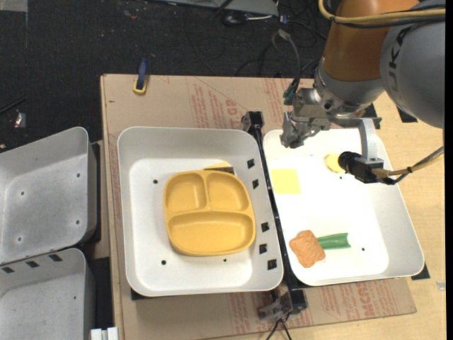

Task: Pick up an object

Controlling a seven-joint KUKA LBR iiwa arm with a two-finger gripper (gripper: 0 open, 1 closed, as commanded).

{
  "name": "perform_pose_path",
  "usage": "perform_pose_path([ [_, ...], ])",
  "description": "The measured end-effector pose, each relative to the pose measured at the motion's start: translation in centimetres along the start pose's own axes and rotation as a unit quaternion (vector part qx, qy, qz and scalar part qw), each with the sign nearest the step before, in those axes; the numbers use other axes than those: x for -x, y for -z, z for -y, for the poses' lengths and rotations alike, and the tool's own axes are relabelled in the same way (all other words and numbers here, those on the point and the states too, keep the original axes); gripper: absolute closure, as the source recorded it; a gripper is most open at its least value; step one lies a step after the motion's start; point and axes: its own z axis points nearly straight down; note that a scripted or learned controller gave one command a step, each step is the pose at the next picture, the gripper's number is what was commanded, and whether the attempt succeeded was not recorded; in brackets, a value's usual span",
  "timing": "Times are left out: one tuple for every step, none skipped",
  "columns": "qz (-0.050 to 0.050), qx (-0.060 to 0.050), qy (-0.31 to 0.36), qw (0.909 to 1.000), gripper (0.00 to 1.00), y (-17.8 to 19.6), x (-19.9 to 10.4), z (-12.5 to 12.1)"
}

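Yellow plastic divided plate [209, 213] fills the left bin's [134, 190] middle: stiff and light, but broad, best taken by its rim. In the right bin [396, 225], a thin yellow square [285, 181] lies near the left wall, an orange breaded piece [307, 248] touching a green stick [334, 241] near the front edge. The end effector [296, 137] hovers over the back left corner; whether it is parted, I cannot tell.
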Motion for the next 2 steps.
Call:
perform_pose_path([
  [0.001,-0.001,-0.001,1.0,1.0,-3.1,-4.5,1.9],
  [0.0,-0.001,0.0,1.0,1.0,-3.7,-9.3,4.9],
])
